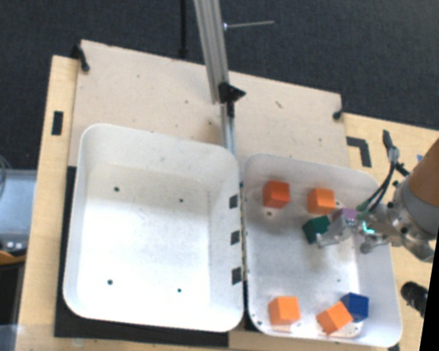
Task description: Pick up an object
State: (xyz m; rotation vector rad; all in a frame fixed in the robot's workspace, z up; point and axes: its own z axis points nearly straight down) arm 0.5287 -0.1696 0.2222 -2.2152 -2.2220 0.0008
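We see a dark green block (316, 227) lying in the right bin (378, 276), pressed up against the tip of the gripper (327, 237). The block sits at the gripper's far end, on the side away from the arm, and it touches or overlaps the metal fingers; whether it sits between them or only beside them we cannot tell, and we cannot tell whether the gripper is spread or clenched.

Just beyond the gripper, toward the back wall of the bin, rests an orange cube (321, 200), close to the green block. Farther out from the tip on the same back side, another orange cube (276, 194) stands a little apart. On the near side of the gripper, well apart from it, a third orange cube (284, 311) sits by the bin's front wall, and a fourth orange cube (335, 318) lies next to it, touching a blue cube (355, 306) tucked toward the front corner.

The arm (428, 185) comes in behind the gripper, its orange band above the grey wrist. Beyond the gripper's tip, past the dividing rims, lies the left bin (152, 230). A slanted metal rail (213, 36) rises behind both bins.
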